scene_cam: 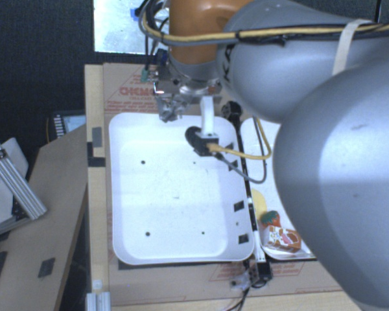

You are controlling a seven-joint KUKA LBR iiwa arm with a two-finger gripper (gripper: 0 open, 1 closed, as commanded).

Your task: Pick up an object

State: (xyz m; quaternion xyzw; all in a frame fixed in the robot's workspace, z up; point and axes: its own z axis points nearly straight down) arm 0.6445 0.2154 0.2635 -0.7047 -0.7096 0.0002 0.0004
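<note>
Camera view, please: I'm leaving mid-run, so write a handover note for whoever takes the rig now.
Two-finger gripper: over the far edge of the shallow white left bin; nothing seen between its fingers.
Objects: an orange and red packet and a pale yellow piece lie in the white right bin, mostly hidden by the grey arm.
Done: no pick visible.
Left: grasp and lift one object.

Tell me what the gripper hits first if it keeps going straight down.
Probably the bare floor near the far edge of the left bin. The gripper points down there, and nothing shows beneath it, though its height above the floor is hard to judge.
</note>
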